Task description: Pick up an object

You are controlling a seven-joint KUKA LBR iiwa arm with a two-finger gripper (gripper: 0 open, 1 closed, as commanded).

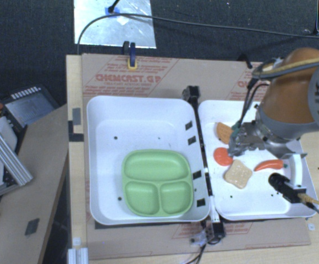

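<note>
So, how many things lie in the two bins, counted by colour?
Green: 1, the divided plate in the left bin.
Red-orange: 2, a round piece and a long piece in the right bin.
Tan: 2, a square piece and a small piece, also in the right bin.
Total: 5.

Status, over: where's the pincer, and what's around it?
Pincer low in right bin. Red disc right beside it, beige square close by. Green tray in left bin, not in the way.
</note>
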